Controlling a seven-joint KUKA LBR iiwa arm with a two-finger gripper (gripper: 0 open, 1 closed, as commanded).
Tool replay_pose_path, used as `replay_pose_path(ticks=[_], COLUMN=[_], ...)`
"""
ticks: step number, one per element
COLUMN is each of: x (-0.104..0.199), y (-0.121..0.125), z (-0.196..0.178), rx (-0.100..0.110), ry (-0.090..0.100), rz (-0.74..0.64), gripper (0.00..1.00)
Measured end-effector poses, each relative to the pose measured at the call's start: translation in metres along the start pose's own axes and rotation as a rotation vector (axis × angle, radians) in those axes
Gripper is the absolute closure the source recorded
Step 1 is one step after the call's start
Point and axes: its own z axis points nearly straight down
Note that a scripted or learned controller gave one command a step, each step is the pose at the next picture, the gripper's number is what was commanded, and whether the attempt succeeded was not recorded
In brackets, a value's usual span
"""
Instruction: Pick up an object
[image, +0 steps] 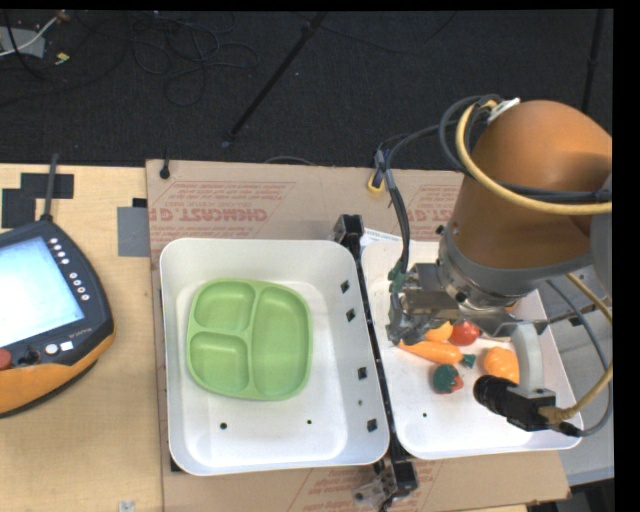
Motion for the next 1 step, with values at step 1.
replay_pose_path(ticks=[1], x=[-0.0055], y=[0.0008], z=[-0.1023], rx=[-0.030], ry=[0.003], rz=[0.002], gripper=[1.00])
